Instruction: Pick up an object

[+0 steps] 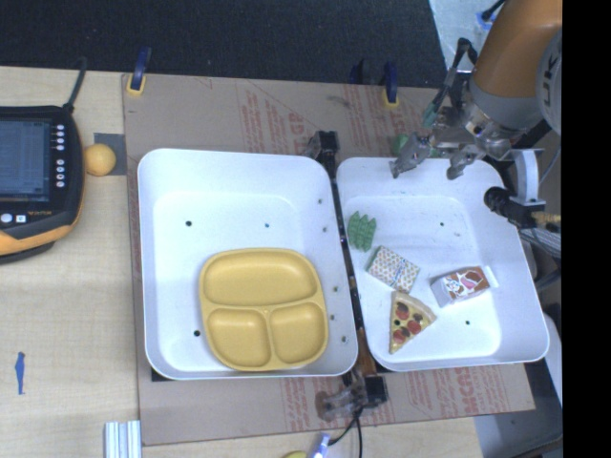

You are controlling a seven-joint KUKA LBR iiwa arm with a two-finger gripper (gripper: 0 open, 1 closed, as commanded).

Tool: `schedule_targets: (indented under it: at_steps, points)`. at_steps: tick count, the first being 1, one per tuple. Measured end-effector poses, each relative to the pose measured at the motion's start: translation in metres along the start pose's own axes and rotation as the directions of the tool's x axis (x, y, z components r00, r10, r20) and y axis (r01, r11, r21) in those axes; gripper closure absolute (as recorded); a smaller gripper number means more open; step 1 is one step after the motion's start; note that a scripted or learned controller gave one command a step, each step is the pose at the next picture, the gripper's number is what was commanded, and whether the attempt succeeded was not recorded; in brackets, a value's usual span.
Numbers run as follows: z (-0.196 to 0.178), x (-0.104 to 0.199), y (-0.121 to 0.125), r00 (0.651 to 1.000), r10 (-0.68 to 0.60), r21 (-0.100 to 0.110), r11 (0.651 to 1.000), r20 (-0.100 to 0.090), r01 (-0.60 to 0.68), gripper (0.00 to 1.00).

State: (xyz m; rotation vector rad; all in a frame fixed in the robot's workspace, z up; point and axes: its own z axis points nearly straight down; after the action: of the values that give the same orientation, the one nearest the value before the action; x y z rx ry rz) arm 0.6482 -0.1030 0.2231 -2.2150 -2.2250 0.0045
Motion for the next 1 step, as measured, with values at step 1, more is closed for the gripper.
schedule_targets:
  at_steps: [1]
  points:
    - [0.1326, -0.0258, -0.0593, 1.000, 0.000, 0.002, 1.000, 0.000, 0.000, 0.00]
